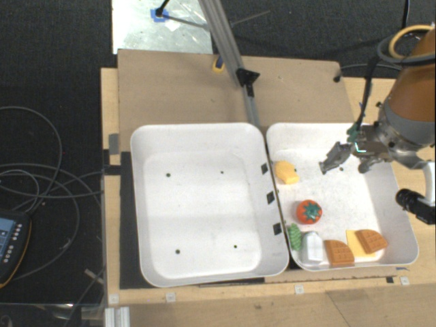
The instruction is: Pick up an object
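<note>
The tool (335, 158) is seen above the far half of the right bin (402, 254), reached in from the right edge. Whether it is released or clenched cannot be told; nothing is seen carried in it.

No pick is judged to be done yet. All candidate objects are found resting on the right bin's floor: a yellow piece (286, 173) against the left wall, a red tomato-like item (308, 212) nearer the middle, and along the near wall a green item (294, 236), a white item (313, 246) and two waffle-like pieces (338, 252) (368, 241). Descent, closure and lift are judged to be left.

The left bin (146, 142) is set beside it on the surface (177, 87). Dark carpet (54, 46), loose cables (41, 162) and a handheld pendant (10, 240) are noted at the left.
</note>
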Motion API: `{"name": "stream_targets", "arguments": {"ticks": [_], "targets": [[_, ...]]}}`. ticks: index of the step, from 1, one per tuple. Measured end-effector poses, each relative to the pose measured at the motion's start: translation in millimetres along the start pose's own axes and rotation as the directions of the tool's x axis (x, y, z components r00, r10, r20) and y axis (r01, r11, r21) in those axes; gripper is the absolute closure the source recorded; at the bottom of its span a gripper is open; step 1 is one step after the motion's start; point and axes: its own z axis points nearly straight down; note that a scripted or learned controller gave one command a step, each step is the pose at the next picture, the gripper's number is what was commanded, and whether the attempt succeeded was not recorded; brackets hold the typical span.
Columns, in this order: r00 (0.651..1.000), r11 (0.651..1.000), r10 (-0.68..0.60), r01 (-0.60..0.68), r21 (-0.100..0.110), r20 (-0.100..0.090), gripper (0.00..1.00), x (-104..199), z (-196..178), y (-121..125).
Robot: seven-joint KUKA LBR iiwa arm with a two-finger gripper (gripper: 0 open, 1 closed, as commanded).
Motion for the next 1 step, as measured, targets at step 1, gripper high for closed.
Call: {"name": "stream_targets", "arguments": {"ticks": [1], "targets": [[1.000, 1.000, 0.002, -0.002, -0.005, 0.000, 0.00, -0.3, -2.1, 0.6]]}}
